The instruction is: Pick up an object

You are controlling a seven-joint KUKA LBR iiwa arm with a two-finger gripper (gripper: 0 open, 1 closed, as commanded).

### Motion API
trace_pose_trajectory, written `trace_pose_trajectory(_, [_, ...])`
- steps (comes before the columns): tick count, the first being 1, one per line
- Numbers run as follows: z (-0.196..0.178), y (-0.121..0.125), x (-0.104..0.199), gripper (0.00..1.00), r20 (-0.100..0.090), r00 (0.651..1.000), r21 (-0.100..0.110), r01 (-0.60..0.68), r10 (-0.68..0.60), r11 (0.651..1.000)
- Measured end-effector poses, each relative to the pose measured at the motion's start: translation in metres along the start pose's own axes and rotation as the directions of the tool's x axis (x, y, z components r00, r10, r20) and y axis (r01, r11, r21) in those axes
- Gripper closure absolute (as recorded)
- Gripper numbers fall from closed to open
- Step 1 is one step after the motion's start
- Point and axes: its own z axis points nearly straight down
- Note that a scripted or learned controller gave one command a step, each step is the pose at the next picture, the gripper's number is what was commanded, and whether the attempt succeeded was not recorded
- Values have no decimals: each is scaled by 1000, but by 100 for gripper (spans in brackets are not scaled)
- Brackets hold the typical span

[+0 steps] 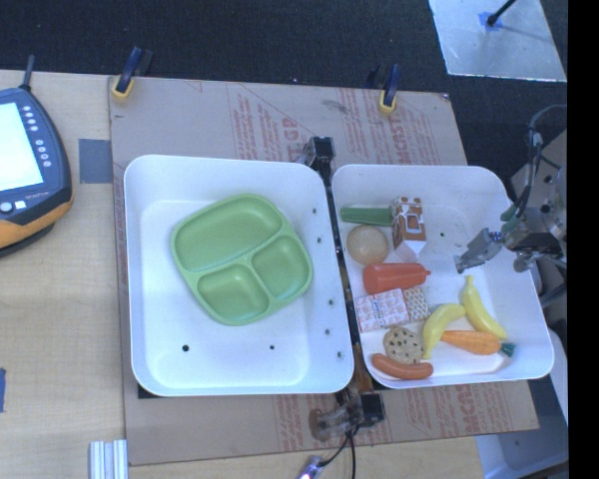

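Gripper (479,252) sits over bare floor near the right bin's (519,193) right rim; jaw opening cannot be told. Below the jaws lies a banana (479,309), long axis running top-left to bottom-right.

It looked like a robotics lab: two white bins (140,267) sat on a cardboard sheet (280,118) clamped to the wooden bench, with a teach pendant (15,173) left of the bins.
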Motion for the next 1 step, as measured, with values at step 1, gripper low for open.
trace_pose_trajectory(1, [156, -6, -16, 0, 3, 1000, -8, 1, -1, 1000])
